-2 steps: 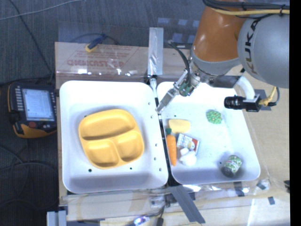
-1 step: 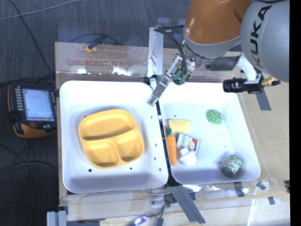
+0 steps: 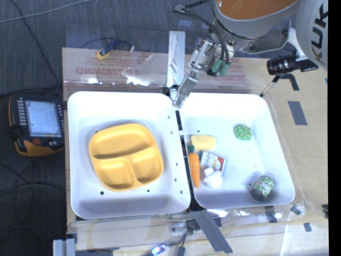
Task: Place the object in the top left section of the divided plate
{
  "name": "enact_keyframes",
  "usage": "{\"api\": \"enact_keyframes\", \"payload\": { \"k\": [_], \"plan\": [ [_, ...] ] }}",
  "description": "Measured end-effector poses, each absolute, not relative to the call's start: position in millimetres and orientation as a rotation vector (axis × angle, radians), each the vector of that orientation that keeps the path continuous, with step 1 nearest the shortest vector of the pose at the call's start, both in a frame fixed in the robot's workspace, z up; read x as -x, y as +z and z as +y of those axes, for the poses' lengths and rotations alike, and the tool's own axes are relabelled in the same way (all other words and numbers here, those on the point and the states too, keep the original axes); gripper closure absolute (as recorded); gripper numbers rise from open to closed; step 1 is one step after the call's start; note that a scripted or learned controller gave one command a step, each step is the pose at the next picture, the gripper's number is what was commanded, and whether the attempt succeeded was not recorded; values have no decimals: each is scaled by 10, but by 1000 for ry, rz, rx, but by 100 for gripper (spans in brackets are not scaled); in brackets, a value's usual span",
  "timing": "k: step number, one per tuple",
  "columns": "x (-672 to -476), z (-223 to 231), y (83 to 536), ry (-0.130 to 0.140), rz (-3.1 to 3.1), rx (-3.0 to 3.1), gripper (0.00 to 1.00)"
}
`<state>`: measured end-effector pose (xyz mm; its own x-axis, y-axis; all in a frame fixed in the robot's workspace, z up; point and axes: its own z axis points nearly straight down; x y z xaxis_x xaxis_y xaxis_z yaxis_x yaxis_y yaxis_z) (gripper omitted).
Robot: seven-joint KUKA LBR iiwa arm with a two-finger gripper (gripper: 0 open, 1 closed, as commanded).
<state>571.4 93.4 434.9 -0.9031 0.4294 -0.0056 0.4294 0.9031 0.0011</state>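
Camera view shows the task barely begun: the jaws (image 3: 178, 96), their spread impossible to tell, hover above the bins' divider, the yellow divided plate (image 3: 126, 156) lower-left bare, objects lower-right ungrasped.

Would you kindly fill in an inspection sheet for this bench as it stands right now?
Surface: two white bins side by side, left bin and right bin, on a bench.
Job's things: yellow divided plate lies in the left bin, all sections bare.
Clutter: in the right bin, a yellow block, a carrot, a small printed packet, a white lump, a green ball and a green-topped can.
Grippers: gripper hangs over the far end of the divider between the bins, holding nothing seen.
Cables: black cables run across the floor at far left.
Surroundings: teach pendant on the floor left of the bins.
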Motion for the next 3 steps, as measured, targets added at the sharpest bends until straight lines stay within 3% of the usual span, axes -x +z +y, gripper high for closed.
{"api": "enact_keyframes", "payload": {
  "k": [1, 2, 3],
  "plan": [
    [-5791, 1016, 4215, -2, 3121, -329, 0],
    [-6084, 929, 4347, -2, 3136, -21, 0],
    [-6084, 930, 4347, -1, 3136, -21, 0]
  ]
}}
